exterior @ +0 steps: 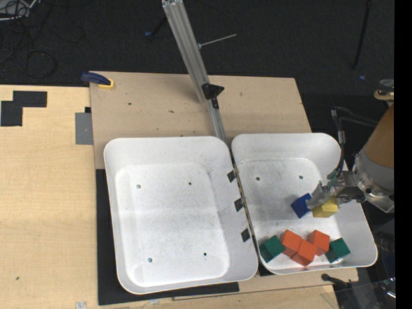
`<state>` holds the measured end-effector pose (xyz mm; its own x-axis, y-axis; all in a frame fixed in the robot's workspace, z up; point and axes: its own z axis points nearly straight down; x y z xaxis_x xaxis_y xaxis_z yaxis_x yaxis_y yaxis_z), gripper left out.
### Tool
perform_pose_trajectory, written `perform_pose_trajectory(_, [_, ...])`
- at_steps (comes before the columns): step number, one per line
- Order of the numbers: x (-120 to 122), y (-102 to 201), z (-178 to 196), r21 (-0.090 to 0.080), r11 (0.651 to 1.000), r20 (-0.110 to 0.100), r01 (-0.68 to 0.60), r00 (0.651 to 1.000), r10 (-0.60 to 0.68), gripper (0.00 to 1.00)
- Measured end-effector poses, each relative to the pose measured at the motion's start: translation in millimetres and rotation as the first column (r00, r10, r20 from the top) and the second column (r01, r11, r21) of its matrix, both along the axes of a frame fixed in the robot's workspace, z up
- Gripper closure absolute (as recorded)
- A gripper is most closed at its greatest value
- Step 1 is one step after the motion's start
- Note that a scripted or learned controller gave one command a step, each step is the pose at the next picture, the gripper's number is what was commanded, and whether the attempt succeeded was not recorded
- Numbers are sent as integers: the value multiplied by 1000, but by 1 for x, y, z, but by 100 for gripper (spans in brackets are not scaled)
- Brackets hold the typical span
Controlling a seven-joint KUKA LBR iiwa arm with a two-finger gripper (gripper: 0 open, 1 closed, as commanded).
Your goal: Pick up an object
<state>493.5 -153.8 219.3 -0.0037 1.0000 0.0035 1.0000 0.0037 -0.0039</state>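
In the right bin [283, 153] lie several small blocks. A blue block [300, 205] and a yellow block [327, 209] sit side by side at the middle right. My gripper [324, 197] reaches in from the right and hangs low right over these two, its tip touching or nearly touching the yellow block. Along the bin's front edge lies a cluster: a green block [271, 247], orange blocks [293, 241] [318, 241] and another green block [337, 250].
The left bin [122, 166] stands beside the right one, a ridge with black clips [237, 205] between them. A slanted metal rail [190, 50] rises behind the bins. The arm's body [381, 153] covers the right bin's right rim.
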Motion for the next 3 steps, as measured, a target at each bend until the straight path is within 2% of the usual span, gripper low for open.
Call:
perform_pose_trajectory(2, [-1,115,-12,0,1000,-2,-1,1000,1,100])
perform_pose_trajectory(3, [-1,161,-14,0,1000,-2,-1,1000,1,100])
